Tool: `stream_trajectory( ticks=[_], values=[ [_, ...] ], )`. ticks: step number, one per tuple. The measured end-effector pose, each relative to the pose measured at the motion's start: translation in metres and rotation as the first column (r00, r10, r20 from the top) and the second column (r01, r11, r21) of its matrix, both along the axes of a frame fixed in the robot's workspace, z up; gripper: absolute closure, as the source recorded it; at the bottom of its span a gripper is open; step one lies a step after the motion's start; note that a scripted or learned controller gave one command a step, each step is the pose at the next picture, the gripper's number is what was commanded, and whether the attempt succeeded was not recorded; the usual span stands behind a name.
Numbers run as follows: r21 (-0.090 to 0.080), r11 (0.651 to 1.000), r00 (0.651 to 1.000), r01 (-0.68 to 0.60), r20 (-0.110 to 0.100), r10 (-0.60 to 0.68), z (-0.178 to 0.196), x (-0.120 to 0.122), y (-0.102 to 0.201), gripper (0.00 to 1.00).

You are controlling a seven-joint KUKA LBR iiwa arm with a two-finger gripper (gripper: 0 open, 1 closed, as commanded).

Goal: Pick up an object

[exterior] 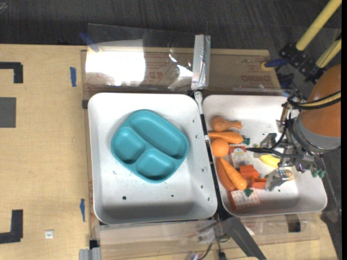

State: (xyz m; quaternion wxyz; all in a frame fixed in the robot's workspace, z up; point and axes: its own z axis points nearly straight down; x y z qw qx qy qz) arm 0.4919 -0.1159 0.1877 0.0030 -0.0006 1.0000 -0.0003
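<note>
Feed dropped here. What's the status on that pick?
Gripper low in right bin, beside yellow piece. Carrots piled left of it. Teal tray alone in left bin.

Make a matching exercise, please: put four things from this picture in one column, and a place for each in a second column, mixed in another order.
Things:
1. teal divided tray
2. carrots
3. gripper
4. strip of blue tape

Places:
A. above the right bin, near its right side
B. on the cardboard, left of both bins
C. in the left bin
D. in the right bin, along its left side

Pairs: 1-C, 2-D, 3-A, 4-B
</note>
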Motion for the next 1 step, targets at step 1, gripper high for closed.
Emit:
stream_trajectory(
  ticks=[1],
  values=[
    [-0.003,1.0,1.0,0.019,0.017,-0.019,-0.0873,0.0364,-0.0068,0.0]
  ],
)
